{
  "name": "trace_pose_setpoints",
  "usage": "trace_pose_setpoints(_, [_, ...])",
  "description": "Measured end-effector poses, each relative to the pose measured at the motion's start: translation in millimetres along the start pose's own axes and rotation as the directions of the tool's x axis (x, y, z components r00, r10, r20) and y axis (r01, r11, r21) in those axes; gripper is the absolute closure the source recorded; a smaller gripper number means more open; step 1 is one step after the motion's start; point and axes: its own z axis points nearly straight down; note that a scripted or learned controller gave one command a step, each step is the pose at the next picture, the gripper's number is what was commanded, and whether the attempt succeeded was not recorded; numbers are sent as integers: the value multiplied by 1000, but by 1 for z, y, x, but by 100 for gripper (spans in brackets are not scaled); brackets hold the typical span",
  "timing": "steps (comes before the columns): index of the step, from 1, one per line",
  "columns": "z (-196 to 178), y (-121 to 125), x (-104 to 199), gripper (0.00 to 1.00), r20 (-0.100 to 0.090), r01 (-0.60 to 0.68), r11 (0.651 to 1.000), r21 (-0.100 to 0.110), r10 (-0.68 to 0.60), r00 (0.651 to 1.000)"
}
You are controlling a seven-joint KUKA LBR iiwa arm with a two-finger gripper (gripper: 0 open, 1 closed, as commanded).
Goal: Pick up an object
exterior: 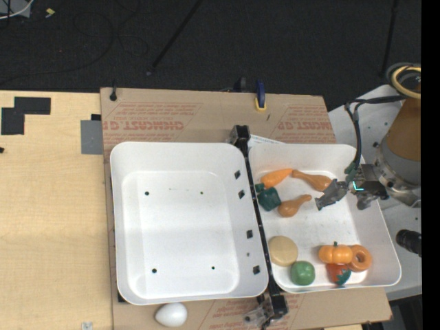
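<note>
Gripper [335, 192]: we cannot tell its jaws' state. It hovers beside a drumstick [295, 204]. Risk, we judge: crowded toys deflect the grasp.

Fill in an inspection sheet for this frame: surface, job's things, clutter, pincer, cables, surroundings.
Surface: two white bins on brown cardboard; left bin, right bin.
Job's things: all in the right bin: orange carrot, tan drumstick beside it, dark green piece, second drumstick, beige disc, green ball, orange pumpkin, orange ring, red-and-green piece.
Clutter: white egg on the cardboard, outside the left bin.
Pincer: pincer low over the right bin, next to the second drumstick; grip cannot be judged.
Cables: black cable looping near the arm; more on the dark floor behind.
Surroundings: wooden bench top on the left, blue clamp at the cardboard's far edge.
</note>
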Motion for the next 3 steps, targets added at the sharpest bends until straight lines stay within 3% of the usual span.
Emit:
trace_pose_setpoints(1, [108, 64, 27, 0, -2, 2, 1000, 6, -2, 1000])
trace_pose_setpoints(2, [148, 85, 36, 0, 5, -2, 1000, -15, 2, 1000])
trace_pose_setpoints(3, [171, 45, 30, 0, 0, -1, 1000, 4, 1, 1000])
